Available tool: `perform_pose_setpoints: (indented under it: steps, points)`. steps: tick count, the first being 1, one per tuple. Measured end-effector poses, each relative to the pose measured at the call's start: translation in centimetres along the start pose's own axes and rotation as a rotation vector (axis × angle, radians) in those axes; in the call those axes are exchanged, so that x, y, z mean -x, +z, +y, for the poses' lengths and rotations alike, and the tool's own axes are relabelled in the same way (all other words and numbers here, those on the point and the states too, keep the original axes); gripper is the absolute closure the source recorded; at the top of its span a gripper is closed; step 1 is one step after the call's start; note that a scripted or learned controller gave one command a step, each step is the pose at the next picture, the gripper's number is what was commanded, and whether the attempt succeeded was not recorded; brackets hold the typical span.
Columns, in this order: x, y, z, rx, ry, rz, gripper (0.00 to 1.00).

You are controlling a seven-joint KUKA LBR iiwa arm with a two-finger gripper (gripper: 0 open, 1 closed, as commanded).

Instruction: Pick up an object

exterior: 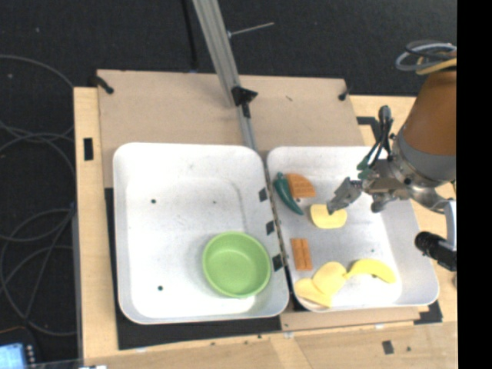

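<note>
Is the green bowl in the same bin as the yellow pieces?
No, the green bowl sits in the left bin; the yellow pieces lie in the right bin.

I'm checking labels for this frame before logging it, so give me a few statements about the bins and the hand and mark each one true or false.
1. The green bowl sits in the left bin. True.
2. The hand is over the left bin. False: it is over the right bin, right next to a pale yellow piece.
3. A small orange block lies in the right bin near the divider between the bins. True.
4. The green bowl is stacked on the yellow pieces. False: the yellow pieces lie in the right bin, apart from the bowl.
5. A dark green item lies beside an orange piece near the right bin's upper left. True.
</note>
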State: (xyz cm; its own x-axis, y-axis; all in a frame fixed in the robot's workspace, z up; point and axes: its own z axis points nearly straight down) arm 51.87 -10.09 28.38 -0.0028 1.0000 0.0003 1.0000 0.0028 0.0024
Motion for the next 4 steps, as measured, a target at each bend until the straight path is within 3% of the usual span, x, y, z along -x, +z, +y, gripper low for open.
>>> perform_pose_setpoints:
  steps: [1, 4]
  points:
    - [0.0, 0.0, 0.0, 0.001, 0.002, 0.000, 0.00]
    - [2.4, 13.8, -0.8, -0.007, 0.004, -0.001, 0.00]
